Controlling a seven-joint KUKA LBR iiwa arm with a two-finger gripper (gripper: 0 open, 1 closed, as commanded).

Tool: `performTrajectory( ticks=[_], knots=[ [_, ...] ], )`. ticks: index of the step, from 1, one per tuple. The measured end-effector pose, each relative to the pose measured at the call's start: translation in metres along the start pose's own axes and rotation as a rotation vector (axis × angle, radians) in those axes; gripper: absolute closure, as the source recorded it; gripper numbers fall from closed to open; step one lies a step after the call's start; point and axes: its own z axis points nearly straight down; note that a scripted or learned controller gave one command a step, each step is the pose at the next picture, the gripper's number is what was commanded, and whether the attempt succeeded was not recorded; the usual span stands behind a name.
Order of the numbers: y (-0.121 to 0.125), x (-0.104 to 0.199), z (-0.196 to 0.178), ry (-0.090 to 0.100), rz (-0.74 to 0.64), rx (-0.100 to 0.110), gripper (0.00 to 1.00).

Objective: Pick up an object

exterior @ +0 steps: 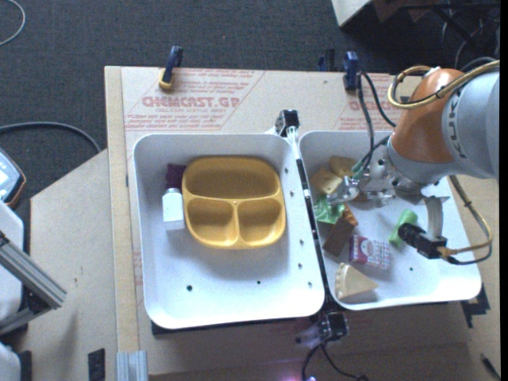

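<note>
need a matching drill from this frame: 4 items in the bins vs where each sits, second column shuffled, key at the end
Items:
1. yellow divided tray
2. small white bottle
3. pale wedge
4. pink carton

Places:
A. front of the right bin, near its front wall
B. middle of the left bin
C. right bin, just behind the pale wedge
D. left bin, against the tray's left side

Pairs: 1-B, 2-D, 3-A, 4-C
</note>
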Motion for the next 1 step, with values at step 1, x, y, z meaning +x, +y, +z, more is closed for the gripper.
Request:
performTrajectory(
  ticks=[1],
  knots=[
    [0.0018, -0.0006, -0.0132, -0.005, -0.001, -0.008, 1.00]
  ],
)
